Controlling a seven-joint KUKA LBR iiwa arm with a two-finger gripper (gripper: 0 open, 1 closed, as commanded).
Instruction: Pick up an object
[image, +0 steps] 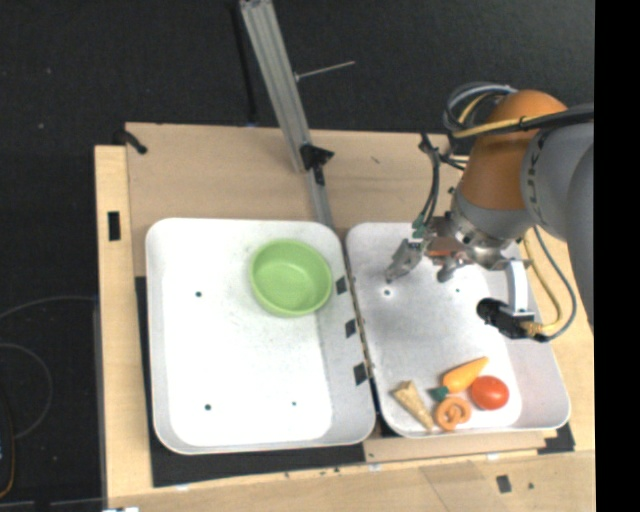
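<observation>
Nearest the camera, in the lower right of the frame, a small cluster of toy food lies in the bottom corner of the right bin (400, 330): a round, glossy red tomato (489, 393), a tapered orange carrot (464, 375) just above it, a flat orange ring-shaped slice (453, 412) and a pale tan wedge (410, 402) (possibly bread or cheese) at the left. The pieces sit close together, some touching. Both bins are shallow, smooth white plastic trays with rounded corners, faintly speckled, resting on a light wooden worktop (210, 170). Further up, in the left bin (200, 380), a round lime-green bowl (291, 278) with a matte finish stands upright near the upper right of that tray. Above the right bin's upper part hangs the gripper (425, 255), metallic, under the arm's rounded orange band; its jaws stand spread, with nothing between them, well apart from the toy food.
</observation>
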